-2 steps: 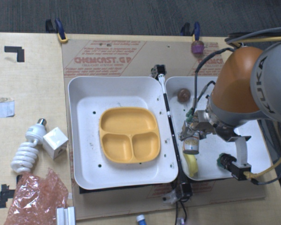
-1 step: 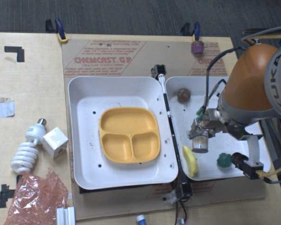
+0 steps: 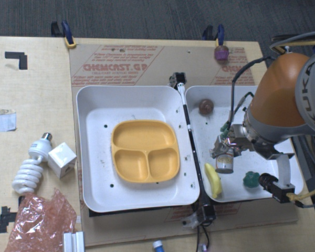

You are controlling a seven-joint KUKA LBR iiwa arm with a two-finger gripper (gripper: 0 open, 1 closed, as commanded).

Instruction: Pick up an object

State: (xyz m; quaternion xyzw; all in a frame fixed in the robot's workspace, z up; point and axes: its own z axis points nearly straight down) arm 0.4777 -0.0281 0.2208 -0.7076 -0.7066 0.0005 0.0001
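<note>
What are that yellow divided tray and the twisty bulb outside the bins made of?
The yellow tray looks like moulded plastic: even matte colour, rounded compartments, soft sheen. The bulb seems to be white glass tubing, coiled and glossy, on a white, probably plastic, base with a metal screw cap.

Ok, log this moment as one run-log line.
arm: over right bin | gripper: low, by banana | grasp: unconfirmed | also in bin: brown ball, green object | left bin: yellow tray

One fixed camera looks down at a slant from above the bench (image 3: 37,88), far enough to take in both bins. The gripper (image 3: 224,150) sits right of centre, over the right bin (image 3: 199,96); the left bin (image 3: 86,140) lies to its left.
</note>
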